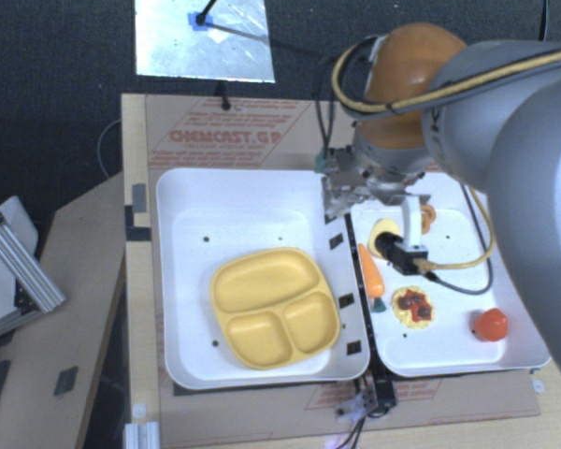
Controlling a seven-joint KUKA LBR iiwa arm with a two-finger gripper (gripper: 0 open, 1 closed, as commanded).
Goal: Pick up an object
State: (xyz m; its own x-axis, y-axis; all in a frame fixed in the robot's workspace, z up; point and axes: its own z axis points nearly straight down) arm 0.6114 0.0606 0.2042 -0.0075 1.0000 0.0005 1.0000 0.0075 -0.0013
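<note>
My gripper hangs over the divider between the two bins, at the far end of the right bin. An orange carrot lies along the right bin's left wall, just in front of the gripper. Beside it are a small pizza-like toy and a red-orange round fruit at the near right. A pale yellow piece and a small orange-brown item lie under the wrist, partly hidden by it and by a black cable fitting. I see nothing held by the gripper.
A yellow divided plate lies in the left bin. The grey arm and its orange band cover the upper right. A yellow cable loops over the right bin. A shiny sheet lies behind the bins.
</note>
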